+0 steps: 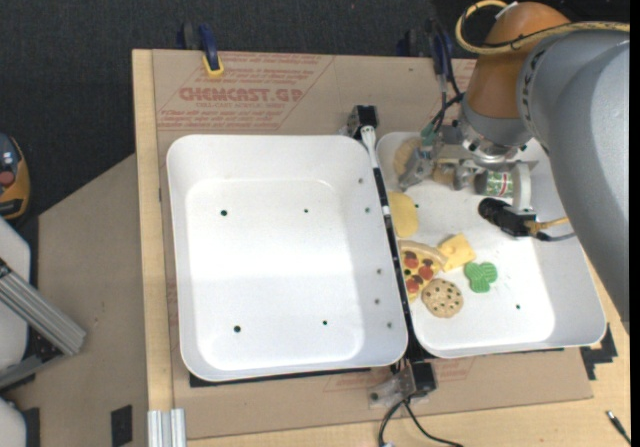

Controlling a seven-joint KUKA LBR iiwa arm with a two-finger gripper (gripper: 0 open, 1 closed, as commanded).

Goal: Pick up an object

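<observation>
As the gripper (pixel 418 163) is lowered at the right bin's (pixel 530 330) far left corner, its fingers seem spread with nothing held; the yellow piece (pixel 403 214) nearby could be missed or pushed against the wall.

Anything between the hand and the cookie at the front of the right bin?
Yes. The hand sits at the bin's far end. A pale yellow piece, the pizza slice and a yellow block lie between it and the cookie.
</observation>
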